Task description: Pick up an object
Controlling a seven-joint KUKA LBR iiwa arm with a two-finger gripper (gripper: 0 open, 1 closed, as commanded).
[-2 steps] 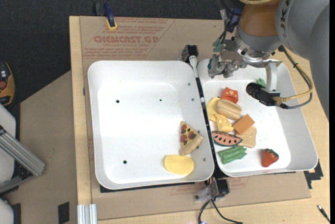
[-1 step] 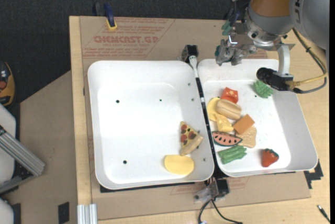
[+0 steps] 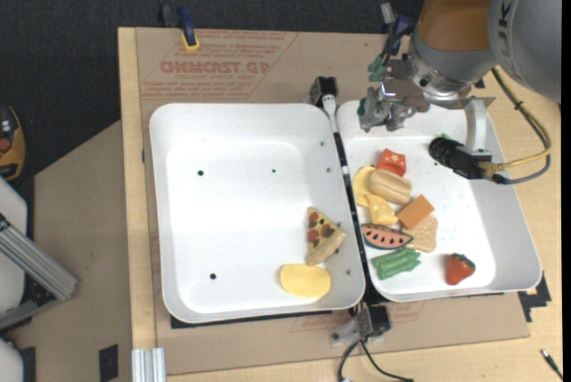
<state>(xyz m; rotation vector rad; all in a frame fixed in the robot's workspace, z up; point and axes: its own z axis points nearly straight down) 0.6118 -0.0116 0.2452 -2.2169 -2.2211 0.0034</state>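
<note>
My gripper (image 3: 384, 111) hangs over the back left corner of the right bin (image 3: 508, 220), with no toy visibly in it. Below it in that bin lies a heap of toy food: a red pepper piece (image 3: 391, 161), a hot dog bun (image 3: 390, 185), a yellow banana (image 3: 360, 184), an orange block (image 3: 416, 211), a watermelon slice (image 3: 386, 237), a green pea pod (image 3: 396, 262) and a strawberry (image 3: 459, 268). The left bin (image 3: 232, 193) holds a pizza slice (image 3: 322, 235) and a yellow oval piece (image 3: 304, 280) near its front right corner.
The two bins meet at a raised divider edge (image 3: 346, 184) right beside the heap. A black fitting with a cable (image 3: 457, 157) hangs from the arm over the right bin's back. A blue clamp (image 3: 186, 23) sits on the cardboard behind the left bin.
</note>
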